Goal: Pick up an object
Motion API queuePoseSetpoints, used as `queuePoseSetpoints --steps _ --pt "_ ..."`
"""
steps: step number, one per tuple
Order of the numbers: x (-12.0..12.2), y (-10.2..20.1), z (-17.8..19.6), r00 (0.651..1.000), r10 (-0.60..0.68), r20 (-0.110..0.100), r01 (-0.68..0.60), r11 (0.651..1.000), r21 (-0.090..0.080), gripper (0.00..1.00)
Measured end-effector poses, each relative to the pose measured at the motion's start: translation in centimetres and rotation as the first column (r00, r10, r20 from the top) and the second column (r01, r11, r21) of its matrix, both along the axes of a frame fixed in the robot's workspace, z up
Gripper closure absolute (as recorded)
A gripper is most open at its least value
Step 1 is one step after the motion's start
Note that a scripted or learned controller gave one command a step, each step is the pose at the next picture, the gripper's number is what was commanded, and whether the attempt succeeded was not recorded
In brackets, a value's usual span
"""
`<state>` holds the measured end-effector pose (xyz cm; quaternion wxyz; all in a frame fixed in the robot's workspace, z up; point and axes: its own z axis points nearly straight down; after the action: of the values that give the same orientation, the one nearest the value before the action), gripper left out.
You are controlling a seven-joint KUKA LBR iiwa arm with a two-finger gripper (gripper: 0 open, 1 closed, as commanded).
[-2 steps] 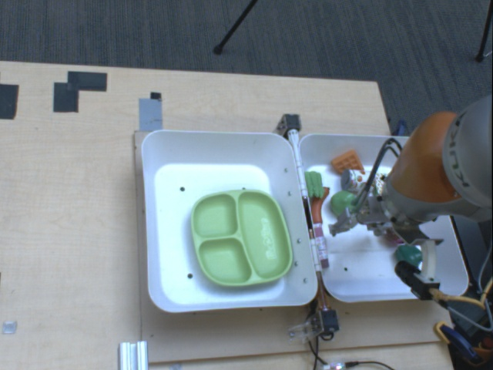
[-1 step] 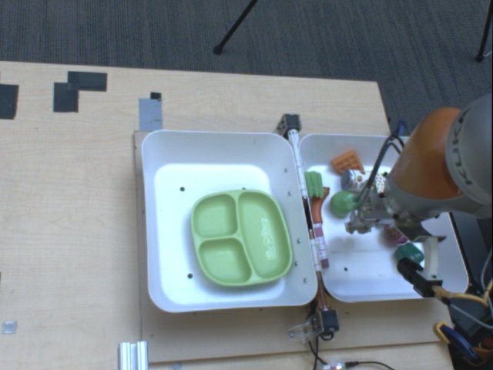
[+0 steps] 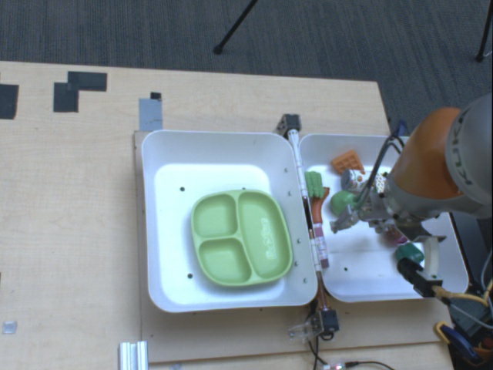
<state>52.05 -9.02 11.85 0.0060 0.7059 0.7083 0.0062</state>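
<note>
Closest to the lens, at the near edge of the table (image 3: pixel 69 230), a small clamp with wires (image 3: pixel 323 322) sits on the seam where the two bins meet. It is probably there to hold them side by side so that a push from the arm cannot shift them. On the left, the left bin (image 3: pixel 150 230) carries a green divided plate (image 3: pixel 241 237), lying flat and right way up near the middle, well apart from the arm. The loose pieces are in the right bin (image 3: pixel 362 284), gathered toward its far left part. A long green block (image 3: pixel 314 183) and a red-brown stick (image 3: pixel 316 206) lie along the wall beside the seam. An orange piece (image 3: pixel 347 162) lies farther back, and a small speckled thing (image 3: pixel 353 179) is just near of it. A round green piece (image 3: pixel 340 201) lies between the stick and the arm. The arm leans in from the right with its orange band (image 3: pixel 431 164) high over the bin and its wrist angled down and to the left. This puts the gripper (image 3: pixel 347 216) low, just beside the round green piece on that piece's near side. The pose suggests this piece is the one being tried for. Whether the jaws are released or clenched I cannot tell, and whether they touch the piece is also unclear. With the stick and the block so close, a grasp here could easily nudge a neighbour against the wall.
</note>
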Motion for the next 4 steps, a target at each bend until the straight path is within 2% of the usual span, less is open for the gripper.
queuePoseSetpoints --steps 1,2,3,4 --pt "-3.1 -0.9 -3.2 1.000 -0.001 -0.008 0.001 1.000 -0.001 0.00" --pt "-3.3 0.4 1.7 1.000 0.001 -0.014 -0.001 1.000 0.000 0.00" --pt "-3.2 0.0 -3.2 1.000 -0.002 -0.011 0.002 1.000 -0.001 0.00" --pt "-3.0 0.1 -2.1 1.000 -0.001 -0.005 0.001 1.000 -0.001 1.00"
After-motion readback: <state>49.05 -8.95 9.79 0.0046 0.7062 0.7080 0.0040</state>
